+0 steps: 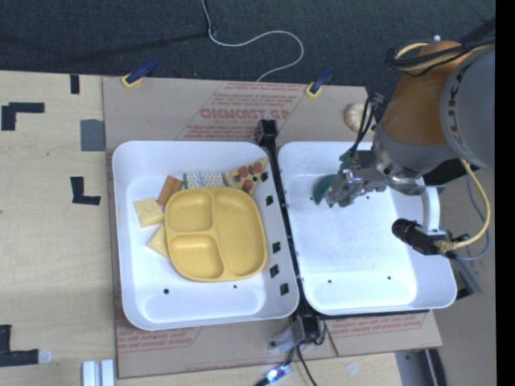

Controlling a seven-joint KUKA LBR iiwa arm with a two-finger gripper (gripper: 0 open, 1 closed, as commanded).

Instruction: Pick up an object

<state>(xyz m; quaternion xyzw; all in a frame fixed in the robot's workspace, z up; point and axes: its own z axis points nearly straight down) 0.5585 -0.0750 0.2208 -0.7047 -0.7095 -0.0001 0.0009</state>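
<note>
We see the gripper low in the right bin, toward its upper left, close to the divider between the bins. A small green object lies just beside its tip on the bin floor; we cannot tell how the jaws stand, or whether they have hold of it. Below and to the right of the gripper we find bare white floor running to the bin's near rim. In the left bin a yellow divided plate covers the middle, with a cracker and small food pieces crowded along its upper and left edges.
</note>
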